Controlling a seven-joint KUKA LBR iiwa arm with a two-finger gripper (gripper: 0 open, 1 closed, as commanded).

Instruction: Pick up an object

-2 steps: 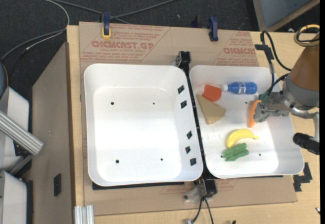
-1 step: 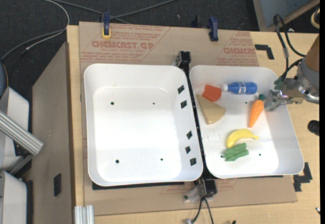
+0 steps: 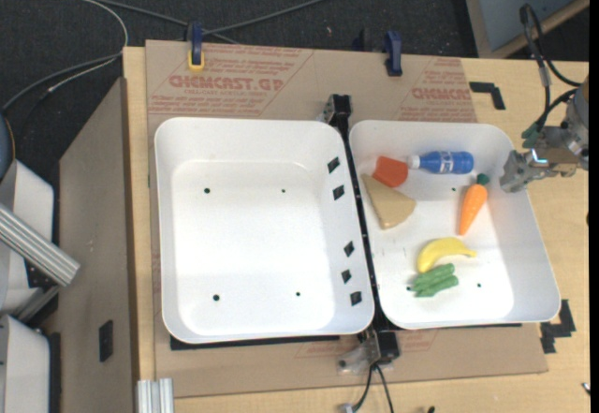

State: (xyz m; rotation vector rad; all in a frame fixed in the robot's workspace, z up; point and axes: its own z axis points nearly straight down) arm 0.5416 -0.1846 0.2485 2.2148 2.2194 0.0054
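The right bin holds several small objects. A blue bottle lies on its side near the far wall, with a red block to its left. Below the block rests a tan wedge. An orange carrot lies near the bin's right side. A yellow banana and a green vegetable sit toward the front. My gripper hangs over the bin's right rim, just right of the carrot's top, with nothing seen in it.
The left bin stands beside the right one, separated by a black divider. Both rest on a cardboard-covered bench held by clamps at the far edge. Cables run across the dark floor behind.
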